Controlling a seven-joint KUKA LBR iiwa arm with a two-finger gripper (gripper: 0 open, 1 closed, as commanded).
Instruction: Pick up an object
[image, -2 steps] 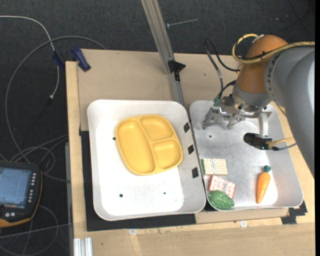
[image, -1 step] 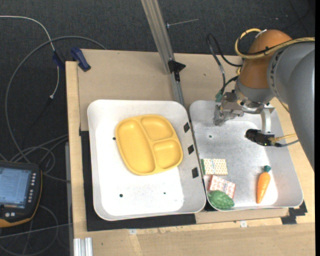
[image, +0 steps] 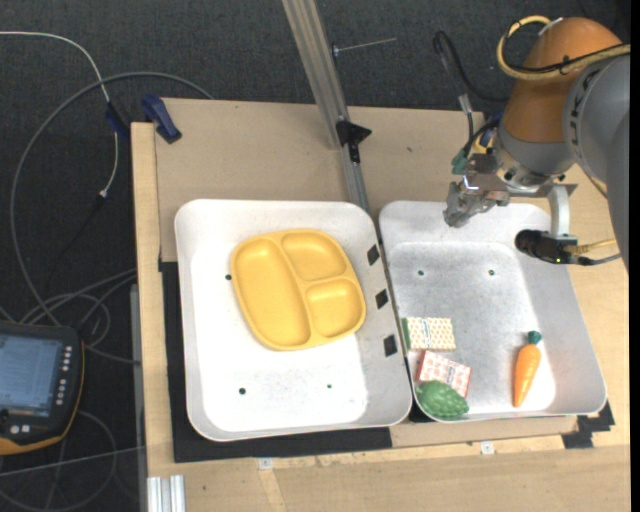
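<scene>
The arm's gripper (image: 466, 203) hangs over the far rim of the right bin (image: 500, 290), and from this angle it cannot be told how it is set, as it shows as a small dark cluster against the white rim. Nothing is seen in it. The things it could pick all lie at the near end of that bin, well apart from it: a toy carrot (image: 526, 370) by the right wall, and in the near-left corner a pale patterned packet (image: 431, 332), a red and white packet (image: 444, 373) and a green leafy toy (image: 442, 400). The left bin (image: 205, 330) bears a yellow divided plate (image: 297, 288). The likeliest trouble is probably that corner cluster: the two packets and the green toy lie touching or overlapping and tight to the bin wall, so a descent there could catch two at once, slide off a flat packet, or strike the wall. The carrot lies alone, which looks easier, yet its rounded, tapered body could roll or squirt out if the close comes off-centre. A long reach across the bin also leaves room for aiming error.
</scene>
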